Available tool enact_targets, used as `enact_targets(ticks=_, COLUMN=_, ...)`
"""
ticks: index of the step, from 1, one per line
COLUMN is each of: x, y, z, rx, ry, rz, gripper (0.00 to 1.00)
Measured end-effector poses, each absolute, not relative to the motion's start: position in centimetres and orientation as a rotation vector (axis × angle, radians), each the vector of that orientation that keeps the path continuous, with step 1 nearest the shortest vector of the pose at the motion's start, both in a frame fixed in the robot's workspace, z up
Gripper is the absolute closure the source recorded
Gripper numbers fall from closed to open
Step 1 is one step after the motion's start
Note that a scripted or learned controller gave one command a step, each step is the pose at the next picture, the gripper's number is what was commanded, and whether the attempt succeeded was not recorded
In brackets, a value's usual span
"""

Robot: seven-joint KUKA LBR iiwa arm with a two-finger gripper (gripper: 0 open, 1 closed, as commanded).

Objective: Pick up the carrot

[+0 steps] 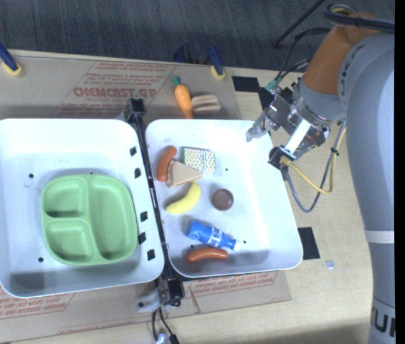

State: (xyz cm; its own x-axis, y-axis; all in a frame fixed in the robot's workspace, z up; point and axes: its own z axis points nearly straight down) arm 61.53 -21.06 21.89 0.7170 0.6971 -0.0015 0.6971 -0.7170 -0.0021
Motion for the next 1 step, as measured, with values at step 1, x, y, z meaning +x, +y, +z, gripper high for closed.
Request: enact_targets(ticks=1, x=65.02, y=-16.96, z=10.14, rx=-3.007, ry=-0.893, rz=0.008, gripper=0.00)
